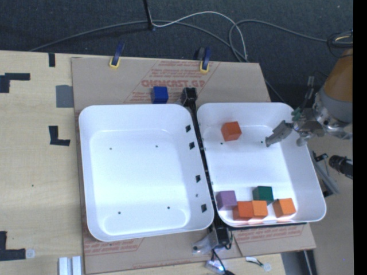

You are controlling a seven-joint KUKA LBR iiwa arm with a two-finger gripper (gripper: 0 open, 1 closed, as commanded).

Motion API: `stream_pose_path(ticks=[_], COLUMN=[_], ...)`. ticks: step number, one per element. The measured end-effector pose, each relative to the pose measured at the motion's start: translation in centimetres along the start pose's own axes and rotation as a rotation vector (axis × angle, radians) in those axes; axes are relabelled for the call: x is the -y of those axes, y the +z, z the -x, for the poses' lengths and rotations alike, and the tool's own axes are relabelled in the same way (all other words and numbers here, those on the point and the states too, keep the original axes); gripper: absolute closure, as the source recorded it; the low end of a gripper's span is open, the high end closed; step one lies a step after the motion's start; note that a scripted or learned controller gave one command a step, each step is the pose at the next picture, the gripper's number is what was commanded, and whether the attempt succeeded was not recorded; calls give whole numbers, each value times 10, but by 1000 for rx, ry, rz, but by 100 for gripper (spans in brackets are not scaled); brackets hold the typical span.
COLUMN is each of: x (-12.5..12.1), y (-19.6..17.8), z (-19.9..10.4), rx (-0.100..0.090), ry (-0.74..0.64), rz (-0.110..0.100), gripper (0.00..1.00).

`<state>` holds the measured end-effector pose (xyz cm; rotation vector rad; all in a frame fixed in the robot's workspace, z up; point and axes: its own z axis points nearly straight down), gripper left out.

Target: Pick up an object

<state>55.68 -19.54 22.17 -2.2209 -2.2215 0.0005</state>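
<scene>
Camera view from above has a lone orange block (231, 130) lying flat in the far part of the right bin (298, 171), near that bin's left wall and well apart from everything else. At the near edge of the same bin sits a cluster of blocks: a purple block (226, 199) on the left, an orange-red block (245, 209) touching a lighter orange block (260, 208) beside it, a green block (263, 193) just behind those two, and another orange block (284, 207) at the right end.

The claw (279, 133) reaches in from the right over the far right part of the right bin, level with the lone orange block but clearly apart from it. Nothing sits between its fingers. Whether the fingers are spread or closed cannot be told at this angle, since the grey tip reads as one blurred shape. Behind it the arm (338, 96) shows its grey wrist and orange band.

The left bin (86, 153) stands touching the right one along a black clip strip (198, 153). Both rest on a cardboard sheet (166, 79) on the table (34, 171). Red printing on the cardboard is too faint to read surely. A blue block (160, 94) lies on the cardboard just behind the left bin. Two clamps (117, 56) grip the cardboard's far edge.
</scene>
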Motion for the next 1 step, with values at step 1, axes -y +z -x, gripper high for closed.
stream_pose_path(ticks=[1], x=[-54], y=[139], z=[-36], rx=[-2], ry=[-3], rz=[-8], gripper=[0])
